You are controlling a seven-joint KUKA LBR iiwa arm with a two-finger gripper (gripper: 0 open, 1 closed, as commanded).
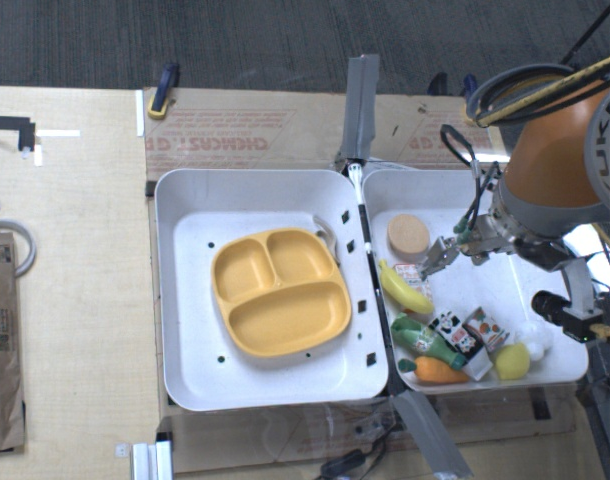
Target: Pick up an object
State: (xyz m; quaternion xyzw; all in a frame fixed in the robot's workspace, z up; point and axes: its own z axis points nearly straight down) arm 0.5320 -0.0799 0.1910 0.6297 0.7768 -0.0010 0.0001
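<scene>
On the tabletop (75,268), two shallow white bins are set side by side. In the left bin (185,368) a yellow divided plate (282,291) lies near the middle, with two small compartments toward 12 o'clock and one large compartment toward 6 o'clock.

In the right bin (560,368) the loose objects are gathered. A round tan disc (408,235) lies toward 10 o'clock of that bin. Just below it, a banana (404,288) is laid at a slant along the bin's left wall. Toward 6 o'clock, a green item (417,335) is seen beside a small patterned carton (465,340), and an orange carrot (438,371) lies against the near wall. A yellow lemon (512,361) rests toward 5 o'clock, just beside the carton.

The arm (555,163) is reached in from 3 o'clock, above the right bin. The hand (440,256) is seen just right of the tan disc and above the banana. Its fingers are parted a little, and nothing is seen between them; whether a fingertip touches the bin floor cannot be told. No object is held.
</scene>
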